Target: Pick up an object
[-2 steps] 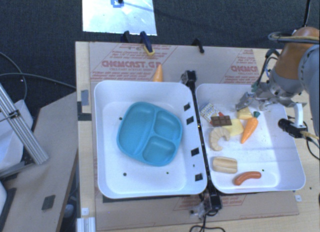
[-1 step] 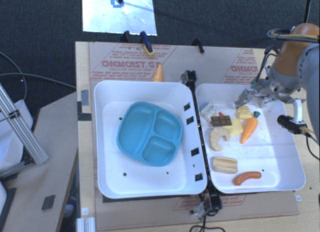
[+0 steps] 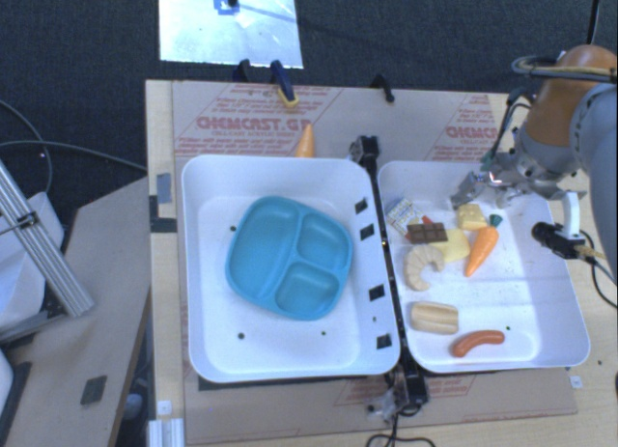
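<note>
carrot [image 3: 482,249] just below claw [image 3: 480,187]

Glossy blue plastic tray [image 3: 288,256], smooth white bins [image 3: 208,242].

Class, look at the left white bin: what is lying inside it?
Inside the left bin lies one blue divided tray with three compartments, none holding anything. Small dark spots dot the bin floor around it. The bin floor beneath the tray is covered, so cannot be seen.

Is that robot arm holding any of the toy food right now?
No. The gripper hangs above the right bin with nothing between its fingers; the food still lies in the bin.
</note>
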Motion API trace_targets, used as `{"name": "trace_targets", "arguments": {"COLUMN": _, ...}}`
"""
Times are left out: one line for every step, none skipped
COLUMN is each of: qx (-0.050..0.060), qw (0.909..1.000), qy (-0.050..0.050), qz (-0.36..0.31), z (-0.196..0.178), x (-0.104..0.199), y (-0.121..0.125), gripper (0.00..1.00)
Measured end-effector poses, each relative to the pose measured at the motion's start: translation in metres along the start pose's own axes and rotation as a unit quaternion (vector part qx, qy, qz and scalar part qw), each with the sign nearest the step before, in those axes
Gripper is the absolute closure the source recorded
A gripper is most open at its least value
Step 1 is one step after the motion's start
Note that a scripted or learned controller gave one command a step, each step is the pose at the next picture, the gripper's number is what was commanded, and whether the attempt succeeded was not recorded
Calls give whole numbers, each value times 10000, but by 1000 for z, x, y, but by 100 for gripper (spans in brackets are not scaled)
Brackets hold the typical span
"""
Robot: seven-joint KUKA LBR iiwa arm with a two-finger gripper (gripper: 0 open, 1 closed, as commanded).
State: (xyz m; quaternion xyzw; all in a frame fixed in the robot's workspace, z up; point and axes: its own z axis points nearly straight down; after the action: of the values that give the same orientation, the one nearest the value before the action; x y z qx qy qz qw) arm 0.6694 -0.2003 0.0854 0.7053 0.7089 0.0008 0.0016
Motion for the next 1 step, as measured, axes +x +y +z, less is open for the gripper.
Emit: {"name": "trace_targets", "arguments": {"qx": -2, "qw": 10000, "qy": -3, "qz": 7, "z": 0, "x": -2, "y": 0, "gripper": 0}}
